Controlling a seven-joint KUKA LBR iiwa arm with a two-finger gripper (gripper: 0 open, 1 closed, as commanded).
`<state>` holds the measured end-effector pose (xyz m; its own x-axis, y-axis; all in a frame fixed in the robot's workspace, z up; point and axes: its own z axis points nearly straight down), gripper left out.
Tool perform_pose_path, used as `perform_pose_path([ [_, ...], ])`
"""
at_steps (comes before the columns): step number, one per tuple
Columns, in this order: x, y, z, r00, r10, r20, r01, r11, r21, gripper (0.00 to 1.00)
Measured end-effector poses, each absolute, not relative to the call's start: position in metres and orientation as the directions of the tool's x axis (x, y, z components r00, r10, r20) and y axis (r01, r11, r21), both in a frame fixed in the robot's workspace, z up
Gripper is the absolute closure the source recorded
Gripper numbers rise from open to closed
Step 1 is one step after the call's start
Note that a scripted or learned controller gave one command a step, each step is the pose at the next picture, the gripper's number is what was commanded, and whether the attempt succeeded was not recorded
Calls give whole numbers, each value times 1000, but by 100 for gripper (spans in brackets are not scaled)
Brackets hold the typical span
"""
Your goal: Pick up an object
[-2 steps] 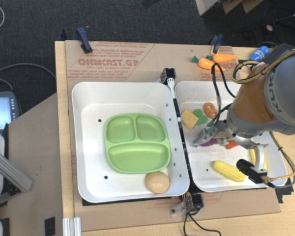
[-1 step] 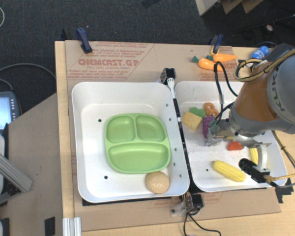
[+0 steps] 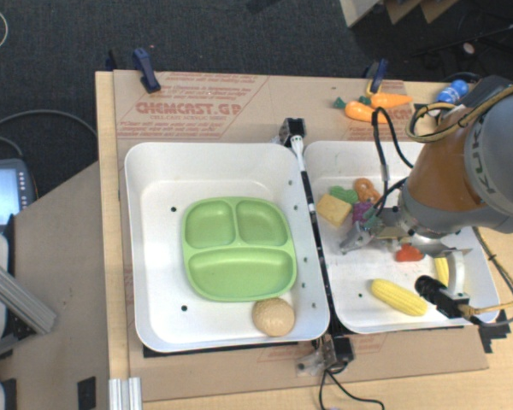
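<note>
My gripper [image 3: 356, 237] hangs low over the left half of the right bin [image 3: 352, 313], with the grey and orange arm [image 3: 449, 178] covering the bin's right side. Just above the gripper lies a purple toy [image 3: 360, 213]. A yellow block [image 3: 333, 209], a green piece [image 3: 343, 195] and an orange ring-shaped toy [image 3: 365, 188] sit close by. A corn cob [image 3: 398, 297] lies near the bin's front. A red piece [image 3: 408, 253] and a yellow banana-like piece [image 3: 442, 269] peek out below the arm.
The left bin [image 3: 145, 229] holds a green divided plate [image 3: 238, 248] and a tan round bun [image 3: 274, 316] at its front edge. A toy carrot [image 3: 372, 107] lies on the board behind the right bin. Blue clamps [image 3: 145, 68] grip the board's far edge.
</note>
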<state>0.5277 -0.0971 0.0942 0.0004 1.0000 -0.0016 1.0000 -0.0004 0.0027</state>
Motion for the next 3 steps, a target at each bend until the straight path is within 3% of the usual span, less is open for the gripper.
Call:
perform_pose_path([
  [1, 571, -103, 84, -2, 1000, -2, 1000, 2, 5, 0],
  [2, 570, -103, 95, -2, 1000, -2, 1000, 2, 5, 100],
  [3, 600, -60, 191, -6, 1000, 0, 1000, 6, 12, 100],
])
